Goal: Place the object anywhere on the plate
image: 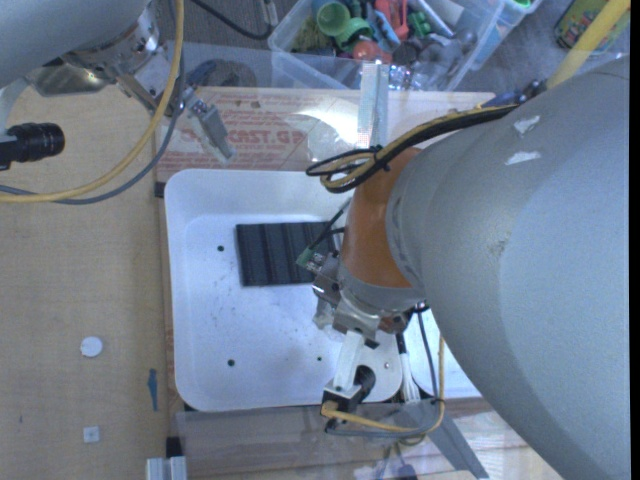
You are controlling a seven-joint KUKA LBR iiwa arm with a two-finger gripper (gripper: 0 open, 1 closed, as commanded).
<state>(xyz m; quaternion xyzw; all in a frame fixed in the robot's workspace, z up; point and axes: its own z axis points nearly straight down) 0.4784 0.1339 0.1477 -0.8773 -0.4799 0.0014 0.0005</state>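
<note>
The arm (520,268) reaches down over the right side of a white bin (185,268), and its wrist hides the jaws from above, so whether they are released or clenched cannot be told. Nothing can be seen grasped in them. Just beside the jaws, on the view's left and a little farther back, a black slab (272,255) with ribs lies flat on the bin floor; its right end runs under the wrist. Whether the jaws touch it cannot be told. Farther left of the jaws, outside the bin, a small white disc (91,346) sits on the tabletop (80,268). Well beyond the jaws, past the bin's far wall, lies a cardboard sheet (260,133) with red print, and behind it stands a clear tub (400,28) of coloured toys.
</note>
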